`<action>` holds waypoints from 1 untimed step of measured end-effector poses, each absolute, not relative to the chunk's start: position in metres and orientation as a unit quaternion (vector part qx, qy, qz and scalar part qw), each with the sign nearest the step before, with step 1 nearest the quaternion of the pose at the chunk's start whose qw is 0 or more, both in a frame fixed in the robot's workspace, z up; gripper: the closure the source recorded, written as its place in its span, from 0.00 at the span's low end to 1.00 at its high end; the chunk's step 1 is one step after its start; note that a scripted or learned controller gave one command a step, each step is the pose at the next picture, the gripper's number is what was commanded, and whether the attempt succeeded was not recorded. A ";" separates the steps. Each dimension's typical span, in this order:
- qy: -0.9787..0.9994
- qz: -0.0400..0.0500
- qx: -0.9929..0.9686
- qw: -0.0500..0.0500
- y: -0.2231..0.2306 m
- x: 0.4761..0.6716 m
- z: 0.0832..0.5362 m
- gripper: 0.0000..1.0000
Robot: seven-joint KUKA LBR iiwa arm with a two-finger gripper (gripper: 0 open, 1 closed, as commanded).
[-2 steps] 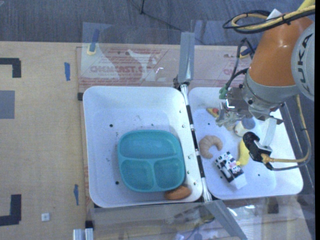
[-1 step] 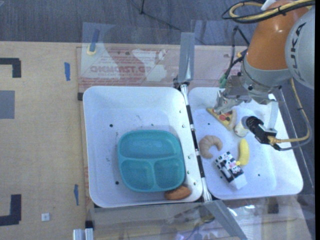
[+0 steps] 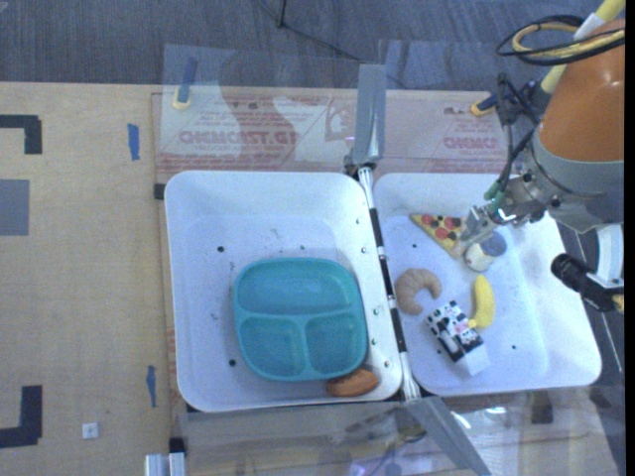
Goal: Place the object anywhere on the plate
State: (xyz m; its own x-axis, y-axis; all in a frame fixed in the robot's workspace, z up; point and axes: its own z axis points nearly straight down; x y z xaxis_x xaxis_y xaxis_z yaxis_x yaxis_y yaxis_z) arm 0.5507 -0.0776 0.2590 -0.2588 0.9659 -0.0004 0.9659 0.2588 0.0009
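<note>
Gripper [image 3: 483, 234] low at frame right, over pizza slice [image 3: 438, 227] & white egg [image 3: 478, 256]; can't tell grip state. Risk: crowded toys, may snag wrong one before teal plate [image 3: 297, 317].

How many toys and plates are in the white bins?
Plate: 1
Pizza slice: 1
Croissant: 1
Banana: 1
Cow toy: 1
Orange bread roll: 1
Small pale thing under the hand: 1
Total: 7
</note>
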 end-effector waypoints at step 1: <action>0.816 0.000 0.579 0.000 -0.050 0.504 0.217 1.00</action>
